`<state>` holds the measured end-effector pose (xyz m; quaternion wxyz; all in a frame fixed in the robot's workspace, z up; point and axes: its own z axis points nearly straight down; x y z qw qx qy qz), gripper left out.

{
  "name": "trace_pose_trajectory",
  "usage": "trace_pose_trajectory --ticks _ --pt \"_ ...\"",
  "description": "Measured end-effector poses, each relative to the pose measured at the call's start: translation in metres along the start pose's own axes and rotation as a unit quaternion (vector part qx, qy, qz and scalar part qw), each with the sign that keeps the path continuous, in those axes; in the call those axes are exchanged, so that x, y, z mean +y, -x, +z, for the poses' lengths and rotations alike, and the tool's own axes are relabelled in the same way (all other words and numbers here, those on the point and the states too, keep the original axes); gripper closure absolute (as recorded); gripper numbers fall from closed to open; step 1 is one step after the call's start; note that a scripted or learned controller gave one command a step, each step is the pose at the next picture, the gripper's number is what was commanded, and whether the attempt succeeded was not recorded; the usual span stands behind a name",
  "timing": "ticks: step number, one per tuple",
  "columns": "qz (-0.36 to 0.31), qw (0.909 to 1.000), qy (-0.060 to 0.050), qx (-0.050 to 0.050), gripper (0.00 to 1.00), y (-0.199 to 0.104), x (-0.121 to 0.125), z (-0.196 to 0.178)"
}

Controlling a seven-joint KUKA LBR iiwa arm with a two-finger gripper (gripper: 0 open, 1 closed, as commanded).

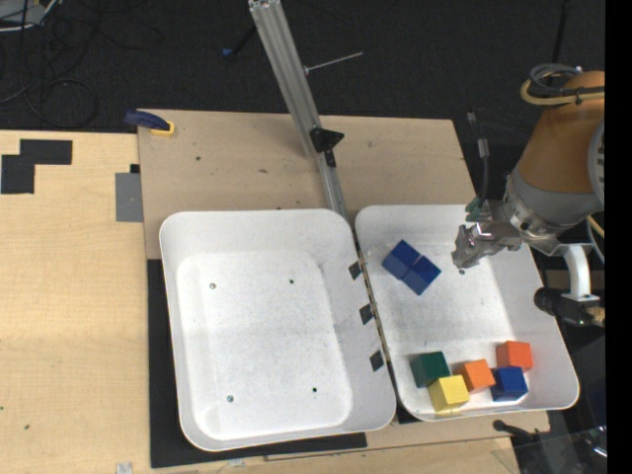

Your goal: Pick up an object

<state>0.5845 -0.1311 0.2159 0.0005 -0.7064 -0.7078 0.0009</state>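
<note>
The gripper [468, 252] hangs over the right bin [553, 383], just right of the dark blue block [411, 267] that lies alone toward the bin's far left; whether its jaws are spread or pressed together I cannot tell. That lone block looks the easiest pick: centre over it, match the wrist to its slanted faces, then descend and close. The green [429, 366], yellow [449, 392], orange [478, 373], red-orange [514, 355] and blue [510, 382] cubes crowd the near edge, leaving little finger room
</note>
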Motion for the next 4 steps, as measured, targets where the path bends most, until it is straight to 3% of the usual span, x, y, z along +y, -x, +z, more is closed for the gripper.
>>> trace_pose_trajectory --ticks 1,4 --pt "-0.001 1.0 -0.001 0.002 1.0 -0.047 -0.02 -0.001" --pt "-0.002 1.0 0.0 0.001 1.0 -0.205 -0.049 -0.018"
